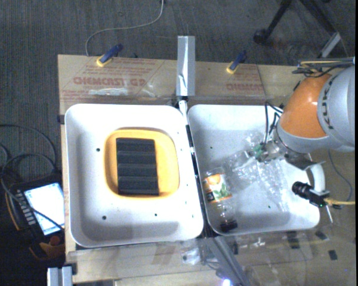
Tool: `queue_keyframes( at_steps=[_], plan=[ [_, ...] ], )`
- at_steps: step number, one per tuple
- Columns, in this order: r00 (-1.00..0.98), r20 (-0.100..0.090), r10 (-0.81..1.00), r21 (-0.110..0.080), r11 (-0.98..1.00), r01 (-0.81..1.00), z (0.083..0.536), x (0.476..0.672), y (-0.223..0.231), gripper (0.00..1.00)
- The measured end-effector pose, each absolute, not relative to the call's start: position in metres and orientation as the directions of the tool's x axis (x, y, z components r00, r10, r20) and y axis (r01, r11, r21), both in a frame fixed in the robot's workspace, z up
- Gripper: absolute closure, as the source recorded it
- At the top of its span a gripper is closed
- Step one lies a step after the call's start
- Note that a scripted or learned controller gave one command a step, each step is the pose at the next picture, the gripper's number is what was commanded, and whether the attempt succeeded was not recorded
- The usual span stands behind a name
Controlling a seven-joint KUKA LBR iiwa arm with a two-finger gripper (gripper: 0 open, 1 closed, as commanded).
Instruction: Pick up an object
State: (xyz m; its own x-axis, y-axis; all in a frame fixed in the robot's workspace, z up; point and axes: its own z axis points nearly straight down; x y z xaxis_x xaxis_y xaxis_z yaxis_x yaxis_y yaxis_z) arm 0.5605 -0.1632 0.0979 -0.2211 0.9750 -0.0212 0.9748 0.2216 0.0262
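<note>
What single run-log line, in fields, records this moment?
arm: over right white bin | tool: above crumpled clear plastic wrap | small orange-labelled bottle: lying untouched | left white bin: yellow tray with black insert

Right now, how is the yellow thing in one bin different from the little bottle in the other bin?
The yellow tray lies flat in the left bin; the bottle lies on its side in the right bin. The tray is far bigger than the bottle. The tray is yellow with a black ribbed block inside; the bottle is clear with an orange and green label. Both rest on white bin floors.

Partial "KU" lettering on the grey arm; cardboard's red print illegible.
</note>
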Motion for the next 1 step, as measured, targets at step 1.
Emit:
queue_keyframes(
  at_steps=[1],
  plan=[
    [-0.222,-0.021,0.975,0.031,0.223,0.974,0.1084,0.5623,-0.162,1.0]
  ],
)
